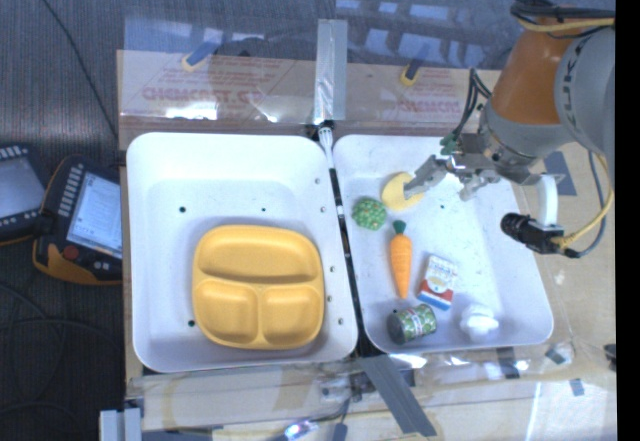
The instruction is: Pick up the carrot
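The orange carrot with a green top lies lengthwise in the middle of the right bin, its tip pointing toward the front. My gripper hovers over the bin's back part, up and to the right of the carrot and well apart from it. Its two fingers are spread open with nothing between them. One fingertip sits just beside a yellow piece of toy food.
A green broccoli lies left of the carrot's top. A small carton, a green can and a white item sit near the bin's front. The left bin holds a yellow divided plate.
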You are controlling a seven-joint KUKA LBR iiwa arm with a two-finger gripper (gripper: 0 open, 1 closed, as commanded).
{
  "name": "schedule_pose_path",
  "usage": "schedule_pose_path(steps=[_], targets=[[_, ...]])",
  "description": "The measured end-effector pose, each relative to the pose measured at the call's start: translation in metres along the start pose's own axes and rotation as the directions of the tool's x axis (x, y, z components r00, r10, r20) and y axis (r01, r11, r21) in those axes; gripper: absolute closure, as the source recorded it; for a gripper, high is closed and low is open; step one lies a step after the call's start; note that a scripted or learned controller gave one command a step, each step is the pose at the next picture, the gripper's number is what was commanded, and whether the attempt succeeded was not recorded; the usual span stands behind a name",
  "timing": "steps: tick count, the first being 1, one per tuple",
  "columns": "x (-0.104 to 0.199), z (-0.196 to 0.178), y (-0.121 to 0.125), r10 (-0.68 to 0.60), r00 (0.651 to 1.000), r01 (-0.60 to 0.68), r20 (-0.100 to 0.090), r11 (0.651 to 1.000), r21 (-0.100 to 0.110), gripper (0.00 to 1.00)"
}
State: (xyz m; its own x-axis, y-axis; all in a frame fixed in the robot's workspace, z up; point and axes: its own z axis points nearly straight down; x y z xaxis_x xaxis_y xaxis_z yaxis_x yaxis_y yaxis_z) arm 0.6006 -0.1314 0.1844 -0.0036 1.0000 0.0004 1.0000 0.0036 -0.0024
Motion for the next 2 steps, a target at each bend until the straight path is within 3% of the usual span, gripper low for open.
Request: schedule_pose_path(steps=[1,2], targets=[[0.028,0.094,-0.014,-0.218,0.976,0.218,0.006,0.976,-0.012,0.00],[0.029,0.082,-0.013,-0.217,0.976,0.217,0.004,0.976,-0.018,1.00]])
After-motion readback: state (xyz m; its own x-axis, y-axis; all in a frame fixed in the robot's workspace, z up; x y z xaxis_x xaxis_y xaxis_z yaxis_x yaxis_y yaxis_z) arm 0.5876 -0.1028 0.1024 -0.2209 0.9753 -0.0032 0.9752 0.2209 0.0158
